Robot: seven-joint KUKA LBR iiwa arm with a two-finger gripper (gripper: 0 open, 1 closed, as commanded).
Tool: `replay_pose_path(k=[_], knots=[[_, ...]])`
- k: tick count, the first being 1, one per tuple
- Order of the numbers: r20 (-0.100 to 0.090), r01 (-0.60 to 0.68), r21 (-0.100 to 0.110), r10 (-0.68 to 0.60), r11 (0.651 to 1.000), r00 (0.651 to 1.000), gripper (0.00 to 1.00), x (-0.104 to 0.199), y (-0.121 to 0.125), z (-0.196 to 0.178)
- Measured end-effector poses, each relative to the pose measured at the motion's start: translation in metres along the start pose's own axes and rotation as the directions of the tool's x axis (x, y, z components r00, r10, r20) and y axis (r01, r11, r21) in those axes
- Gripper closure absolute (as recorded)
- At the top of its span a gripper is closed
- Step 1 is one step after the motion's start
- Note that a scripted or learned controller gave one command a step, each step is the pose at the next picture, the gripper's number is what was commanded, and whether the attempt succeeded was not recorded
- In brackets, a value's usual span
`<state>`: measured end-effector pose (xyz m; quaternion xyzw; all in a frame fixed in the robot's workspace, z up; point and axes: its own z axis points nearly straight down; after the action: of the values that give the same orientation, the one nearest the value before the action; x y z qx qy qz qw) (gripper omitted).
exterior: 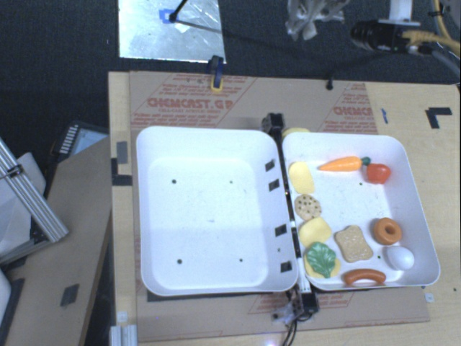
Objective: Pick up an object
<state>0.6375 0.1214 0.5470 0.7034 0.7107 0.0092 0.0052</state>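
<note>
Nearest to us, along the front of the right bin (414,193), we see a sausage (364,277) lying by the front wall, with a white egg (398,257) just behind it toward the right corner. A green leaf (321,259) sits at the front left of that bin, resting on a yellow piece (315,231) beside the divider. A slice of toast (352,243) lies between the leaf and the egg, and a doughnut (387,231) sits just beyond the egg. Farther back, a cookie (307,206) lies near the divider, with a pale yellow lemon (300,176) behind it. At the far end of the bin, a carrot (340,164) lies crosswise, its tip near a red tomato (377,172). The left bin (209,211) stands side by side with the right one on the desk (187,99). Beyond the desk, a shiny square sheet (169,19) lies on the dark floor. At the top, well apart from the bins and all the food, we see the pincer (311,9) hanging over the floor; it is blurred, so we cannot tell whether it is apart or together.
</note>
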Motion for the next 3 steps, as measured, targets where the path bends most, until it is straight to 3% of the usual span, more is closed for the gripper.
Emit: replay_pose_path(k=[1, 2, 3], knots=[[0.003, 0.000, 0.021, 0.000, 1.000, 1.000, 1.00, 0.048, -0.077, 0.010], [0.006, -0.012, 0.014, 0.012, 1.000, 1.000, 1.00, 0.024, 0.002, 0.012], [0.006, -0.013, 0.017, 0.013, 1.000, 1.000, 1.00, -0.012, 0.032, 0.013]])
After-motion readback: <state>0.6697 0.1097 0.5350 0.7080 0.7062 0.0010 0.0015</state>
